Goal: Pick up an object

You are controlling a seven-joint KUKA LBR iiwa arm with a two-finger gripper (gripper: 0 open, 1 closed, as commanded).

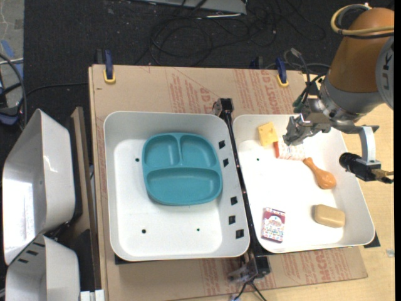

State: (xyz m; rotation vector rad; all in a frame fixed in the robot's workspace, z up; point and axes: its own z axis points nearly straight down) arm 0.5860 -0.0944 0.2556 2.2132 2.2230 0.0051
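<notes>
So the arm's dark hand point(294, 135) hangs low in the right white bin point(351, 187), right over a small red-and-white object point(287, 152); can't tell its state. Yellow cheese wedge point(267, 133) sits just left.

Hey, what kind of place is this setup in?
Probably a robotics lab: a grey arm with an orange band, two shallow white bins on a clamped cardboard-covered bench, loose black cables on the floor.
</notes>
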